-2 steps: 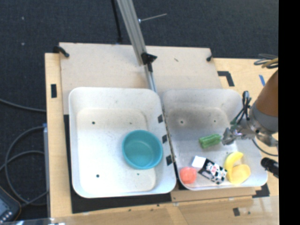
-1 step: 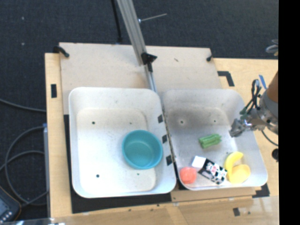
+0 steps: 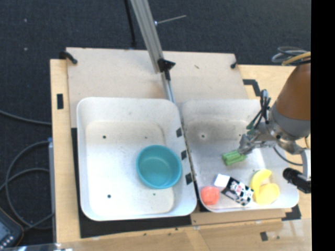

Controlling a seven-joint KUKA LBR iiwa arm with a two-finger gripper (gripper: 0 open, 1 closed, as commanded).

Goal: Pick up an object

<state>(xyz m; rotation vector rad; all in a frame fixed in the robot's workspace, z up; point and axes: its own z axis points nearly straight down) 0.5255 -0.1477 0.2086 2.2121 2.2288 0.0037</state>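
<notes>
**Over the right bin: gripper at the green block**

Between the fingers, nothing can be made out with certainty — whether the jaws are open or shut cannot be told. The gripper [image 3: 246, 146] is seen low in the right bin [image 3: 209, 114], just beside a green block [image 3: 233, 157]. Nearer lie a yellow toy [image 3: 265, 187], a black-and-white box [image 3: 236, 190] and an orange ball [image 3: 210, 195]. A teal bowl [image 3: 158, 166] is set in the left bin [image 3: 104, 119].
</notes>
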